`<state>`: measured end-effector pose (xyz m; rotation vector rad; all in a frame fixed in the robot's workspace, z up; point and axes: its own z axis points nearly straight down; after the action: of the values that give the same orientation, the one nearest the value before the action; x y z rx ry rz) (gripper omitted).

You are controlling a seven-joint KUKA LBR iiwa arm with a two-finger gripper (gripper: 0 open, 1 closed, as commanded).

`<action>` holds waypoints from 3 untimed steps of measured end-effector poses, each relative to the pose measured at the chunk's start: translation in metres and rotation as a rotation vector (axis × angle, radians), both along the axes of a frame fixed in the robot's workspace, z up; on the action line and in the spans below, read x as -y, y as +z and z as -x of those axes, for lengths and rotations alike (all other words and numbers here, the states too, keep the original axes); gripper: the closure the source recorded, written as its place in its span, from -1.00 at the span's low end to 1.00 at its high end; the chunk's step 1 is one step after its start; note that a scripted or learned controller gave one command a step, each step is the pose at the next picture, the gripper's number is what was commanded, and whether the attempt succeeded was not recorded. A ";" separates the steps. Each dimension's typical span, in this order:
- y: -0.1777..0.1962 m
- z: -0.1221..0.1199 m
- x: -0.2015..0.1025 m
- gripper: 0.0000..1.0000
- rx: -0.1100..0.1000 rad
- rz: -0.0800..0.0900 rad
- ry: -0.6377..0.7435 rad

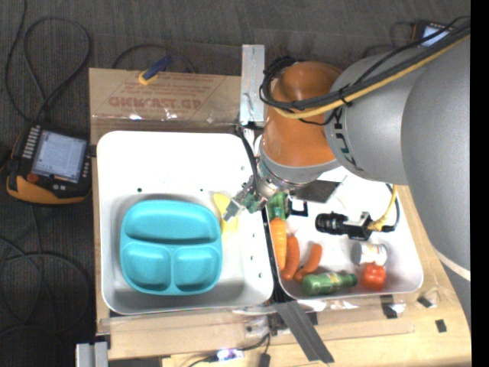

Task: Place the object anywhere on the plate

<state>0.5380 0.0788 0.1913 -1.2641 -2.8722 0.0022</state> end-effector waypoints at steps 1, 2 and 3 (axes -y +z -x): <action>0.000 0.000 0.000 -1.00 0.000 0.000 0.000; -0.041 0.046 -0.066 -1.00 0.000 -0.001 0.325; -0.033 0.046 -0.066 1.00 -0.003 -0.003 0.323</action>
<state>0.4915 0.1450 0.1583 -0.7844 -3.0351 0.0011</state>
